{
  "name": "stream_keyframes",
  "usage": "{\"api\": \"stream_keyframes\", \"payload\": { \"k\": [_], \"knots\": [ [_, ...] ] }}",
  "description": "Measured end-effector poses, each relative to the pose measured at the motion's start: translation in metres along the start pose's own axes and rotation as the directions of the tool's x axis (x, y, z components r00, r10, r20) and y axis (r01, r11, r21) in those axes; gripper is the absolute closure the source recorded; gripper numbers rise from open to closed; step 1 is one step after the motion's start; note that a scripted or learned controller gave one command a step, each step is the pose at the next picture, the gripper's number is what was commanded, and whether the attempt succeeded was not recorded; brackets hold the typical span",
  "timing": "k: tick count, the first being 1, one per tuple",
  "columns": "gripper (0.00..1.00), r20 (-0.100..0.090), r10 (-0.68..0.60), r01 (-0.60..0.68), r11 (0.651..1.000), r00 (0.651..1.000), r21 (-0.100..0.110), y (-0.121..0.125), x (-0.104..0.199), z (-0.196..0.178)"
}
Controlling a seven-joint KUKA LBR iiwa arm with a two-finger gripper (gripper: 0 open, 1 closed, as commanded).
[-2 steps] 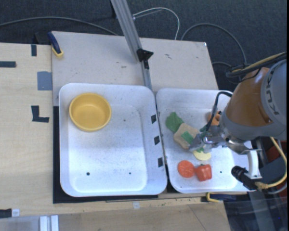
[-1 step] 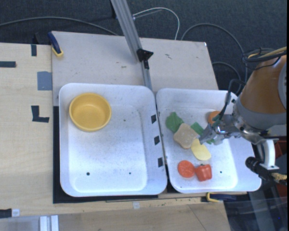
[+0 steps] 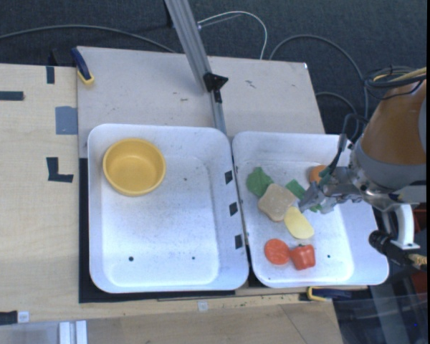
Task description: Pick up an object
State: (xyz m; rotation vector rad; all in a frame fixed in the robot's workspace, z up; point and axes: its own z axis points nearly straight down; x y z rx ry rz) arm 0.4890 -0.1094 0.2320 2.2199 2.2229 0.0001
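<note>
While the arm (image 3: 394,131) leans in from the right, its gripper (image 3: 317,198) is down low in the right-hand bin (image 3: 344,264), right among the cluster of toy food, and this looks like the reaching or closing step of the pick. From where I stand I can't tell whether it is clenched or released, so I won't call a grasp. It sits just beside the pale yellow piece (image 3: 299,223), close to the tan bread-like piece (image 3: 275,202) and a small green piece (image 3: 295,188), with something orange (image 3: 316,172) peeking out just behind it. A larger green piece (image 3: 258,181) lies further left, and nearer the front edge a red round piece (image 3: 276,251) touches a red pepper-like piece (image 3: 303,256). Over in the left-hand bin (image 3: 107,264) a yellow bowl (image 3: 134,165) sits alone in the far corner, well apart from the action. Nothing is visibly lifted; every item seems to rest on the bin floor. Next, I'd judge, it needs a firm close on one piece, most likely the yellow or the small green one, then a straight lift clear of the neighbours. Crowding is the worry: a nudge could push pieces aside instead of catching one.
</note>
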Motion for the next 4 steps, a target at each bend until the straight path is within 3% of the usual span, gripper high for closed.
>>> {"api": "stream_keyframes", "payload": {
  "k": [1, 3, 4],
  "knots": [
    [1.0, -0.001, -0.005, 0.005, 1.0, 1.0, 0.001, 0.03, 0.042, 0.004],
    [1.0, -0.002, -0.006, 0.006, 1.0, 1.0, 0.002, 0.063, 0.15, 0.002],
    [1.0, -0.001, -0.005, 0.005, 1.0, 1.0, 0.0, 0.098, 0.197, -0.004]
  ]
}}
